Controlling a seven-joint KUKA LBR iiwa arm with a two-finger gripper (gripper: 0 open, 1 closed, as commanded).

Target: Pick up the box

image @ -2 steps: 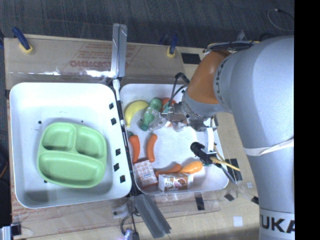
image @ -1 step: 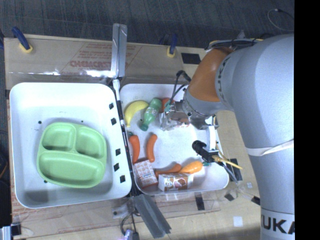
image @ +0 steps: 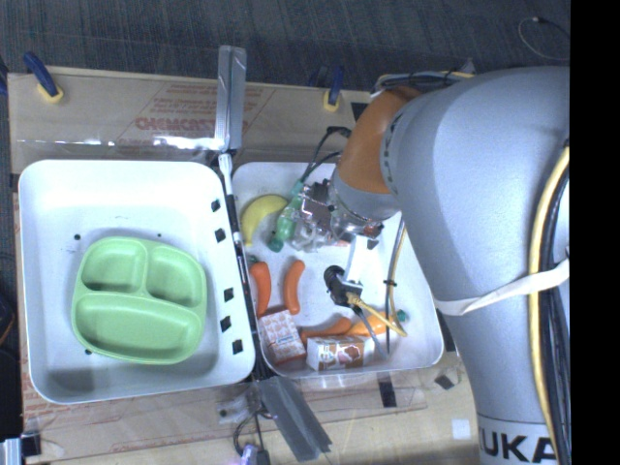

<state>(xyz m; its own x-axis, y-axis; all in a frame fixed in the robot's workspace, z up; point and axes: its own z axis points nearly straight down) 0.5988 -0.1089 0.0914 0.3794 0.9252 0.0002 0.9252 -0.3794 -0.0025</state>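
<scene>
The box (image: 281,335) is a small red and white carton lying at the front left of the right bin (image: 421,289), next to the divider. My gripper (image: 310,211) hangs over the back half of that bin, below the arm's orange band (image: 366,158). It is beside a green bottle (image: 285,225) and well behind the box. Nothing shows as held.
Near the gripper lies a yellow fruit (image: 256,215). Two orange sausages (image: 261,287) (image: 294,285) lie between gripper and box. A brown and white can (image: 339,354) and orange pieces (image: 341,326) sit right of the box. The left bin (image: 58,192) holds a green divided plate (image: 140,298).
</scene>
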